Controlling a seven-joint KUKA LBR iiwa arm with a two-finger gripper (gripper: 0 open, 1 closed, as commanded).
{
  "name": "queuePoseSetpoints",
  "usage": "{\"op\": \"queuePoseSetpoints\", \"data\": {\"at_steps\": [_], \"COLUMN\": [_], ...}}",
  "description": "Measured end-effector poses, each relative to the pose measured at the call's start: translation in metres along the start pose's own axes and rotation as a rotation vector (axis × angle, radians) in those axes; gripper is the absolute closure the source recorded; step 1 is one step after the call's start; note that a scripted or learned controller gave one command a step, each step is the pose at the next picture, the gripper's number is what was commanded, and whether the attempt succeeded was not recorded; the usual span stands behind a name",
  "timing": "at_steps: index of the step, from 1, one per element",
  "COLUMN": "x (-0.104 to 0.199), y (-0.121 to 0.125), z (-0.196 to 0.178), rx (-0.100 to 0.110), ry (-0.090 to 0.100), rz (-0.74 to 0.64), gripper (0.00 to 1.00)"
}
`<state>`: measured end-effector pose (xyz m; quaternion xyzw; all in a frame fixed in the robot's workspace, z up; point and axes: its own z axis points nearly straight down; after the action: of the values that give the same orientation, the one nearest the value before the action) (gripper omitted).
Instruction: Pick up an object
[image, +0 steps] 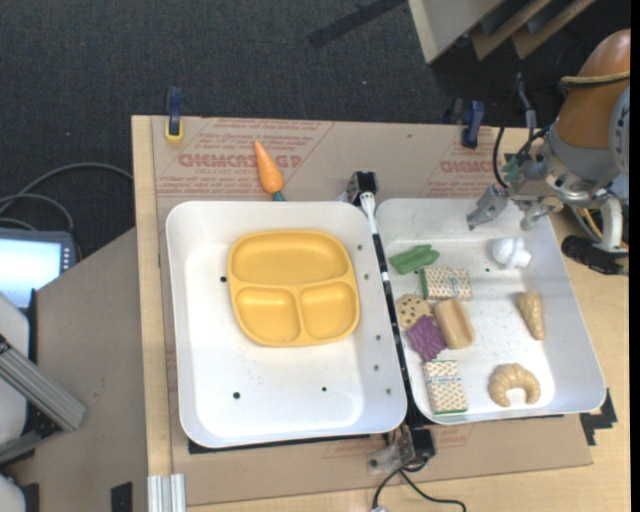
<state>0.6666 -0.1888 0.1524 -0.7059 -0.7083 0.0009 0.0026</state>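
Note:
My gripper hangs over the far edge of the right bin, open, with nothing between its fingers. Just in front of it lies a small white object. Spread through this bin are a green pea pod, a wrapped cracker pack, a cookie, purple grapes, a hot dog bun, a bread roll, a croissant and a second cracker pack.
The left bin holds a yellow divided plate. A toy carrot lies on the cardboard behind the left bin. Blue clamps grip the board's far edge. A black bracket sits between the bins.

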Motion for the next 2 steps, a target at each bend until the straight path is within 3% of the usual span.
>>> {"op": "queuePoseSetpoints", "data": {"at_steps": [1,2], "x": [0.061,0.023], "y": [-0.008,-0.023], "z": [0.073,0.067], "rx": [0.003,-0.003], "ry": [0.003,0.013], "rz": [-0.002,-0.006], "gripper": [0.0,0.0]}}
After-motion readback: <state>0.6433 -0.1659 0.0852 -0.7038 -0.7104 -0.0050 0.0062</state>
